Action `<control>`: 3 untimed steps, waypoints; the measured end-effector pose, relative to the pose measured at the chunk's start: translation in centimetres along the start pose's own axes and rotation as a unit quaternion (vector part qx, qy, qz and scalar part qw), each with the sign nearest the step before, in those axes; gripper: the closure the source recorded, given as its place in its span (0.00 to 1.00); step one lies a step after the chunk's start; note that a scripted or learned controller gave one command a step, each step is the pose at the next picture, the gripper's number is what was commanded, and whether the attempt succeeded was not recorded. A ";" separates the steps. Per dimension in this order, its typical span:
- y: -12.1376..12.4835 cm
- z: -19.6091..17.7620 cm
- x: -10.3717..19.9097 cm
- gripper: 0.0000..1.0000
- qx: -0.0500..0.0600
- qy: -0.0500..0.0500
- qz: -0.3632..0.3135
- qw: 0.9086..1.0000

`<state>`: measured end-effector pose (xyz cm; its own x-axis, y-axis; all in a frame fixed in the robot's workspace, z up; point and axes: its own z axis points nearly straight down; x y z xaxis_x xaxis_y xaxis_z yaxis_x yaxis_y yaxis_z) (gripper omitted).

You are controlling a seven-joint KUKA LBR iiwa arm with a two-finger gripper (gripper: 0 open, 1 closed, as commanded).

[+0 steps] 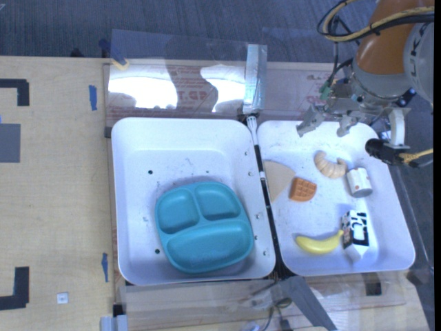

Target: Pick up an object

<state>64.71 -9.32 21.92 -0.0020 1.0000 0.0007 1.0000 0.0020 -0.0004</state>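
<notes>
The gripper [324,124] hangs over the far edge of the right bin [400,254], its two fingers spread apart with nothing between them. Taking the croissant [329,165] as the landmark: it lies just below and slightly right of the gripper, apart from it. A small white cylinder [358,181] sits just right of the croissant, a waffle [302,189] just left and nearer (beside a tan wedge). The banana [318,243] lies well nearer, touching a black-and-white packet [357,229]. The left bin [131,150] holds a teal divided plate [202,227].
</notes>
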 end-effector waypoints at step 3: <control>-7.8 12.0 -0.5 1.00 -0.006 0.000 -0.017 1.000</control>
<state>56.92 -9.87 9.89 -0.0352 0.9994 -0.0005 0.9993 0.0352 0.0116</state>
